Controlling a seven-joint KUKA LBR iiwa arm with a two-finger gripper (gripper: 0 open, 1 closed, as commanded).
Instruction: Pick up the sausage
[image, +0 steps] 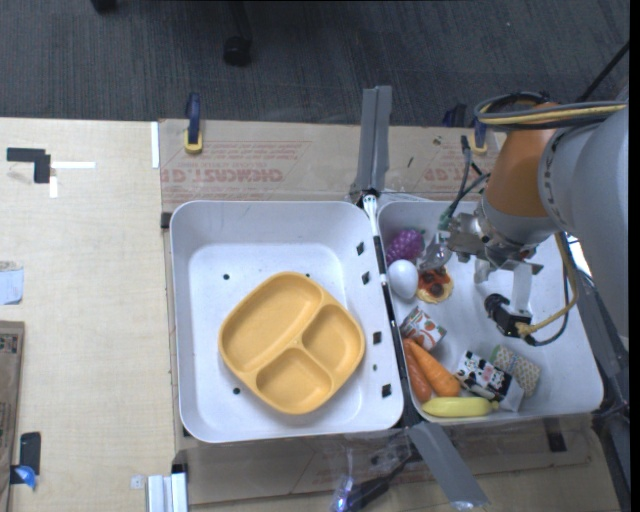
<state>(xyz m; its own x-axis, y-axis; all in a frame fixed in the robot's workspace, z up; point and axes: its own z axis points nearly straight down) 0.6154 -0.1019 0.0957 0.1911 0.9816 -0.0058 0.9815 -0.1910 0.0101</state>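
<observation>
Two shallow white bins side by side on a pale wooden bench (80, 300). One yellow divided plate (291, 343) with three compartments in the left bin (185, 330). Several toy foods in the right bin (572, 385): one bunch of purple grapes (405, 243), one white egg (402, 278), one small round red-and-yellow piece (435, 288), one small red-and-white carton (422, 325), one orange carrot (437, 370), one yellow banana (458, 407), one black-and-white carton (484, 375), one pale speckled piece (520, 370). One reddish-orange sausage (413, 380), hard to tell from the carrot, lying along the bin's left wall, just beside the carrot and above the banana. One grey arm (590, 180) with an orange band, reaching in from the right and bent down over the far part of the right bin. Hand (440, 255) low, near the grapes and the round piece, well apart from the sausage. Impossible to tell how far open, or whether anything held.
</observation>
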